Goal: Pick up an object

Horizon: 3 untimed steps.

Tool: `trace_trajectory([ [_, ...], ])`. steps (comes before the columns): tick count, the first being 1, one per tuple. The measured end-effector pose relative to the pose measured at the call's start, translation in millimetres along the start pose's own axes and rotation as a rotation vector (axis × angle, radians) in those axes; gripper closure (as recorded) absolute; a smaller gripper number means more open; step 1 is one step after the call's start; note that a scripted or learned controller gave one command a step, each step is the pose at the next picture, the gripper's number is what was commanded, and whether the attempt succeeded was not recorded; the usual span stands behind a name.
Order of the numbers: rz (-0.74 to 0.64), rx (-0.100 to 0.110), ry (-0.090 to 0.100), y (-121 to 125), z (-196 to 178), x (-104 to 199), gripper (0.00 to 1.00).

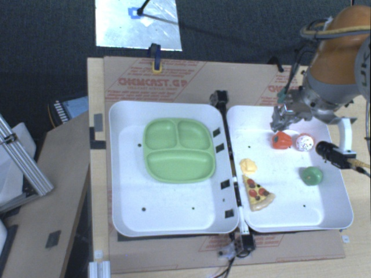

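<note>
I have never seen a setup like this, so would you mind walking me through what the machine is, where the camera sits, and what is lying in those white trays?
This is one picture from a fixed camera above a bench, looking down at a slant. The grey and orange shape at the right is a robot arm, and its two-finger gripper is its hand. It hangs low over the right bin, just above a red toy; I cannot tell whether it grips anything.

In that bin also lie a white speckled ball, a green ball, a small yellow piece and a toy pizza slice. The left bin holds a green divided plate. The robot's job is to pick up one object.
</note>
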State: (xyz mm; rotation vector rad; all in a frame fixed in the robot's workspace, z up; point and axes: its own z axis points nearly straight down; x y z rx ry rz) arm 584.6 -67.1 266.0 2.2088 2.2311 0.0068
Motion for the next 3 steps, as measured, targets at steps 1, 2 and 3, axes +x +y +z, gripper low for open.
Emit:
trace_trajectory([
  [1,0.000,0.002,0.000,7.1,5.7,53.6,1.00],
  [2,0.002,0.001,-0.001,29.8,26.1,104.4,1.00],
  [3,0.001,0.001,0.001,45.0,23.4,156.1,1.00],
])
